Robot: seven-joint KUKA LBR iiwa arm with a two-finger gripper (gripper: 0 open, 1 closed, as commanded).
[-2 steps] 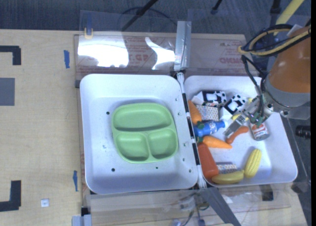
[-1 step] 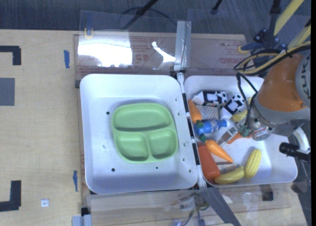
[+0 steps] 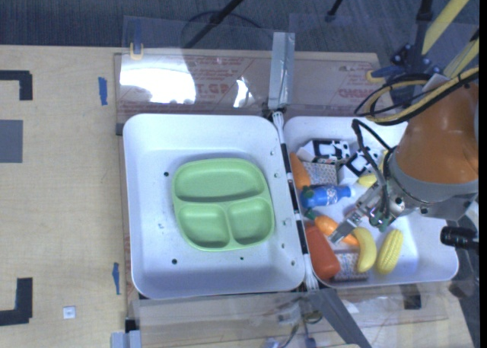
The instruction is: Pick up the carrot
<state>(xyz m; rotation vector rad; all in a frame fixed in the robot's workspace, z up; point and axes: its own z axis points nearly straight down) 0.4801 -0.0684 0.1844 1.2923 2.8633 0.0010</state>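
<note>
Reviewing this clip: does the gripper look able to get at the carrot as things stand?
Probably yes. The gripper hangs right over the carrot in the right bin, nothing covering it, though the banana and blue bottle crowd close.

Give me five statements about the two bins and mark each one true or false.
1. The green plate lies in the left bin. True.
2. The carrot rests on the green plate. False: it lies in the right bin.
3. The banana lies beside the corn cob. True.
4. The gripper hangs over the left bin. False: it is over the right bin, close to the carrot.
5. The plate has three compartments. True.
</note>
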